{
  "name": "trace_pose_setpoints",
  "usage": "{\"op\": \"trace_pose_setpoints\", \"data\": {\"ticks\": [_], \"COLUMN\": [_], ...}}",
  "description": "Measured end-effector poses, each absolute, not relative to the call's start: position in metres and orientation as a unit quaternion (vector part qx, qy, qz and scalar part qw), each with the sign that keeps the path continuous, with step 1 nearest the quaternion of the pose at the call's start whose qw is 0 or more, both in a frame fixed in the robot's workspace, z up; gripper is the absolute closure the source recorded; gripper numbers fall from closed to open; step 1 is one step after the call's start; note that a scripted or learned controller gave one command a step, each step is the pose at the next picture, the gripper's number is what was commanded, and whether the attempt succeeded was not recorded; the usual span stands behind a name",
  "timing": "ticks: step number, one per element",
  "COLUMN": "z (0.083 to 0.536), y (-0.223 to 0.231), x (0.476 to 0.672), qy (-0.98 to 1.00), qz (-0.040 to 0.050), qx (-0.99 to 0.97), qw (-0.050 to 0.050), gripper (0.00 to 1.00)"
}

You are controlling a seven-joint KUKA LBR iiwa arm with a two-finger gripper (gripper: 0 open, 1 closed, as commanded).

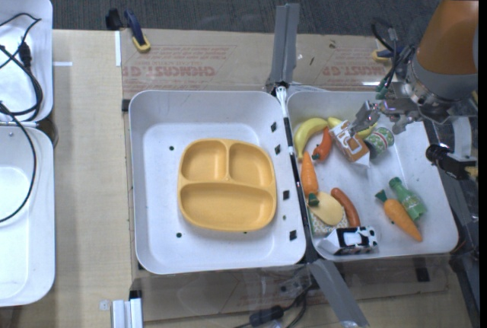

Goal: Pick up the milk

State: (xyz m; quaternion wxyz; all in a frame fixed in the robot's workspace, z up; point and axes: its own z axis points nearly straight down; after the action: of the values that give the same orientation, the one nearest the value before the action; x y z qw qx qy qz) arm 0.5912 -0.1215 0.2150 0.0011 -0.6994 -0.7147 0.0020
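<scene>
Two bins on the tabletop here, and all the action is in the right bin, where my jaws are down in the back part, right at the milk, a small orange-and-white carton lying tilted among the toy food. Honestly I can't tell if I'm apart or clamped, the angle from above just doesn't show it, so I'm not calling this a grab. The carton looks like it's resting in the bin, touching a little green-lidded jar and sitting just beside the banana and a small carrot. So progress-wise: I'd say the reach is done, the lift isn't. What's left is closing properly on the carton and pulling it up clear of the clutter. The left bin just has the yellow divided plate in it, well apart from all this, so nothing there matters for now.
</scene>
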Motion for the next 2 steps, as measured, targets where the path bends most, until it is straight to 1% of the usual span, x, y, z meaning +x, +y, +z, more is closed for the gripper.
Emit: {"op": "trace_pose_setpoints", "data": {"ticks": [1, 2], "z": [0.0898, 0.0971], "y": [-0.1160, -0.1179], "x": [0.5985, 0.5985], "qy": [-0.753, -0.752], "qz": [0.0009, 0.0018], "qx": [-0.657, -0.659], "qw": [0.001, 0.001], "gripper": [0.00, 1.00]}}
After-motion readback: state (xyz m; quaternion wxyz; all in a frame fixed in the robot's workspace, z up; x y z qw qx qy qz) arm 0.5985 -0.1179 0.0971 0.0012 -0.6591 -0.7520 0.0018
